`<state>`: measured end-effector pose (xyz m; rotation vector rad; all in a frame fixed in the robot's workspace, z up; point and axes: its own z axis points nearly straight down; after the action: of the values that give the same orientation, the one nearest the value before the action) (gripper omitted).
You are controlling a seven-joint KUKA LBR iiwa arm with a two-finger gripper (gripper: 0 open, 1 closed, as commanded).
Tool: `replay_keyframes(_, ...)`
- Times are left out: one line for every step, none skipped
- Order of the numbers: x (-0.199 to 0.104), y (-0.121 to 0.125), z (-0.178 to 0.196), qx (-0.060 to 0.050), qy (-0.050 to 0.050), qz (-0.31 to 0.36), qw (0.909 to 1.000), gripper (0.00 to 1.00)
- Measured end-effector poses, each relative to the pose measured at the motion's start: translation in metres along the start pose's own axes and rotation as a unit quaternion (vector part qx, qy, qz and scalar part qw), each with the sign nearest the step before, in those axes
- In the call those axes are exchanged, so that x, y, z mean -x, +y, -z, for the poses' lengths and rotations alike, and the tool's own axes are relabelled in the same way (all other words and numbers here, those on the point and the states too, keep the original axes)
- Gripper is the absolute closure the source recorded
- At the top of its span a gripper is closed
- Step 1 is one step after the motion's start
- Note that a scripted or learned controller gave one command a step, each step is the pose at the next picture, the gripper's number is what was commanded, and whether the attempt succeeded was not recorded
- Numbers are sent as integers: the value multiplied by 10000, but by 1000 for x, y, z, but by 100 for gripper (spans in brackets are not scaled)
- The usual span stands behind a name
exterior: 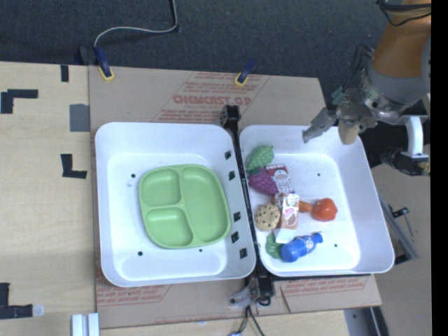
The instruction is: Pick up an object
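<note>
Gripper (pixel 330 127) hovers over far edge of right bin (pixel 353 166), jaws spread, nothing between. Toys clustered along bin's left wall. I judge red tomato (pixel 324 208) most isolated target; I'd centre above it, descend straight, close once seated.

One fixed camera looks down at a slant from above the bench (pixel 42 187), framing both white bins (pixel 112 145).

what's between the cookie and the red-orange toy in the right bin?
In the camera view, a small upright carton stands between the cookie and the red-orange toy, close beside the cookie. The blue bottle lies below that line.
</note>
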<state>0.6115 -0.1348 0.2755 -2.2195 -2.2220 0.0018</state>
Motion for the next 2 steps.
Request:
replay_keyframes(-56, -15, -87, -6, 3, 3, 10000, 0)
replay_keyframes(-35, -48, -160, -8, 3, -5, 10000, 0)
